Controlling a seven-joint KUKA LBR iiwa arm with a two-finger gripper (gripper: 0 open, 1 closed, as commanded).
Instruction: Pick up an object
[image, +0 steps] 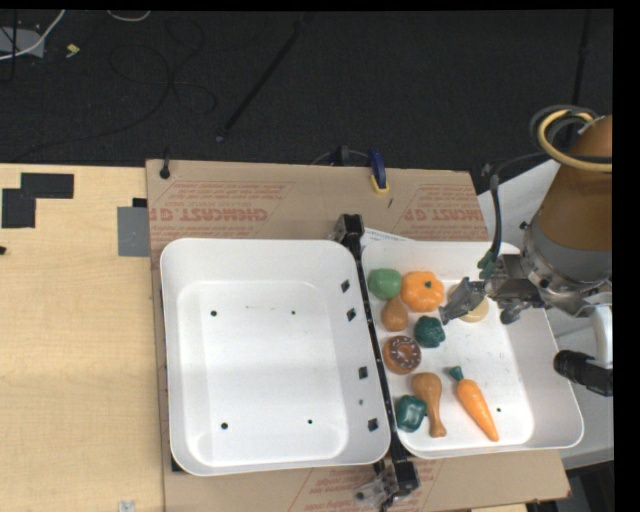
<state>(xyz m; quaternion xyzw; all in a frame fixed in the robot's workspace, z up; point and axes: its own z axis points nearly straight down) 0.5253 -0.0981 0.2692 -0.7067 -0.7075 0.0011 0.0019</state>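
Observation:
The right bin (540, 425) holds several toy foods: a green round piece (384, 283), an orange pumpkin (423, 290), a brown pear-like piece (395, 314), a dark teal piece (430, 331), a brown disc (403, 353), a drumstick (431, 391), a carrot (476, 405) and a teal piece (410, 411). My gripper (465, 298) hangs over the bin's upper right part, just right of the pumpkin, above a pale object (477, 310) partly hidden beneath it. Whether anything sits between its fingers is not visible.
The left bin (190, 350) lies beside the right one, with a black clamp strip (365, 330) between them. Both rest on a cardboard sheet (250, 200). The arm's orange band (585, 190) and grey wrist stand over the bin's right edge.

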